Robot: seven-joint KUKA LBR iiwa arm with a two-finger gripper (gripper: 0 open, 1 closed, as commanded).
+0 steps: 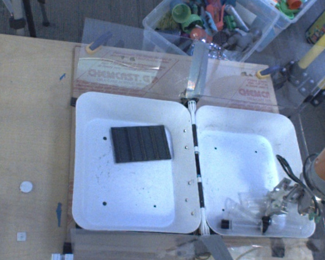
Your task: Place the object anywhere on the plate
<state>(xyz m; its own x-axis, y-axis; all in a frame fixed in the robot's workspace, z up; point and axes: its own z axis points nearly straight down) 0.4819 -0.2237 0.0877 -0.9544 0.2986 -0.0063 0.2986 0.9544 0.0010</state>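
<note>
Nearest you, against the front wall of the right bin point(238, 119), lies the clear object point(245, 213). It is a see-through piece with small black parts at its ends, low and flat on the bin floor. The claw point(281, 202) is just beside it, at its right-hand end and a little farther back, low in the same corner. From this slant you cannot tell how far the claw is open, nor whether it has hold of anything, because metal, cable and clear plastic overlap there. Treat the object as not held until you see it lift.

Watch for these risks:

- The object sits close to the bin wall, so a closing claw may strike the wall or nudge the piece along it rather than pinch it.
- It looks slick and thin, so a partial grip at one end could let it swing or slip out.
- The plate point(141, 143) is the dark ribbed slab in the far half of the left bin point(90, 165), well apart from the claw. The carry must cross the raised rims point(196, 164) between the bins, and a low pass could knock the object loose there.
- A release from too high may let it bounce off the ribs and onto the bin floor.

The arm point(323, 170) enters at the right edge and hides part of that corner.
</note>
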